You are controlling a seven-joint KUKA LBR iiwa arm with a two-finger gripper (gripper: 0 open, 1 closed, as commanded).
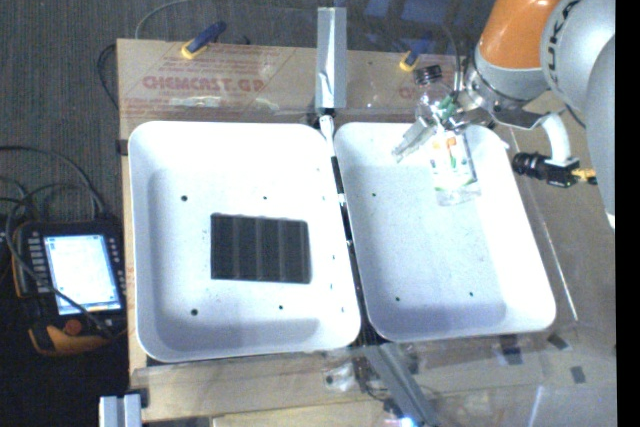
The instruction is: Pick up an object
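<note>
While the gripper hangs over the right bin's far edge, a black ridged pad lies well apart in the left bin; its grip cannot be told.

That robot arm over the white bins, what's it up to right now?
The grey arm with the orange band reaches in from the right and has its gripper over the far part of the right bin. A small clear packet with orange marks is just below the gripper; the picture doesn't settle whether it is gripped or only lying there. The left bin has a dark ridged rectangular object lying flat near its middle, untouched.
</note>
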